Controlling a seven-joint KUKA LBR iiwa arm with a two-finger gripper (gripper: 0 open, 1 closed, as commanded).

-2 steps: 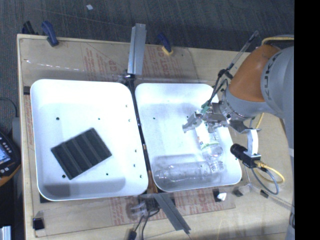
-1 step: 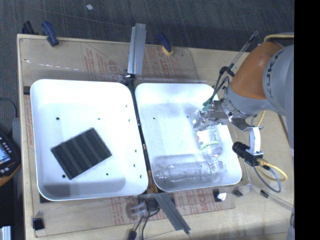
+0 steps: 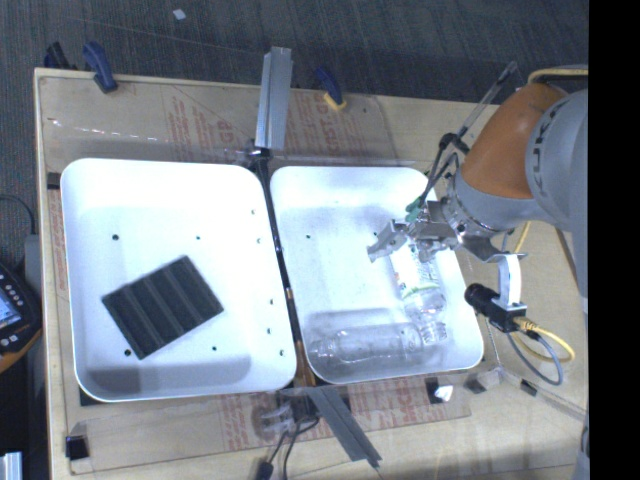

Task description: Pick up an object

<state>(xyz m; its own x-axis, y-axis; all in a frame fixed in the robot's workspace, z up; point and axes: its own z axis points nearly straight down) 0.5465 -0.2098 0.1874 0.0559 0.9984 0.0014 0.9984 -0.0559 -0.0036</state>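
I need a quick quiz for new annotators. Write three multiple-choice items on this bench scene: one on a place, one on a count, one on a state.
1. Where does the dark ribbed panel lie?
A. In the left bin
B. In the right bin
C. On the bench outside the bins

2. How many clear plastic bottles are in the right bin?
A. None
B. Two
C. Five

3. How do the bottles sit?
A. Both upright
B. Both lying on their sides
C. Stacked in the left bin

Answers:
1. A: the panel rests flat on the floor of the left bin, toward its near-left part.
2. B: one large bottle lies along the near wall, and a smaller bottle lies below the gripper.
3. B: both show their full length against the bin floor.
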